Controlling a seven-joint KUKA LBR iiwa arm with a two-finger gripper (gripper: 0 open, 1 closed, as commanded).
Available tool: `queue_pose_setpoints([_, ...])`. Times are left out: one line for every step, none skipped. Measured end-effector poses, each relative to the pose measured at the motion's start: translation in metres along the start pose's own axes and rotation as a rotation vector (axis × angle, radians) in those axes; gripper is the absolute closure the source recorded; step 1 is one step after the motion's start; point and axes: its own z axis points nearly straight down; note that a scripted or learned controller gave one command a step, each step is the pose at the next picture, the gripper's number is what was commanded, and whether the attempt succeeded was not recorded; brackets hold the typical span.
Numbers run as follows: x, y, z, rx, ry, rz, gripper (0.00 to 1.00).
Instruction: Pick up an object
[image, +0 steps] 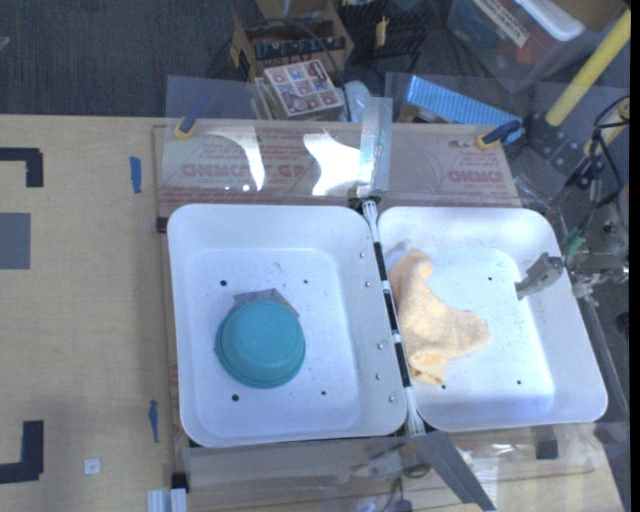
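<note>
From above, two shallow white bins sit side by side on the wooden bench, their inner rims touching. The left bin (200, 250) holds one teal bowl (261, 345), round and smooth, upside down, partly covering a small grey flat scrap (262, 297). The right bin (540, 390) holds one yellow cloth (432, 320), soft, crumpled, lying against the dividing rim. The gripper (537, 275) hangs at the right bin's far right edge, well apart from the cloth; whether it is wide or narrow, I cannot tell. Nothing lies between gripper and cloth.
</note>
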Motion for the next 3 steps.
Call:
queue_pose_setpoints([0.047, 0.004, 0.15, -0.013, -0.003, -0.095, 0.0])
queue_pose_setpoints([0.046, 0.005, 0.14, -0.017, -0.002, -0.09, 1.0])
queue_pose_setpoints([0.045, 0.005, 0.14, -0.016, -0.003, -0.09, 0.0])
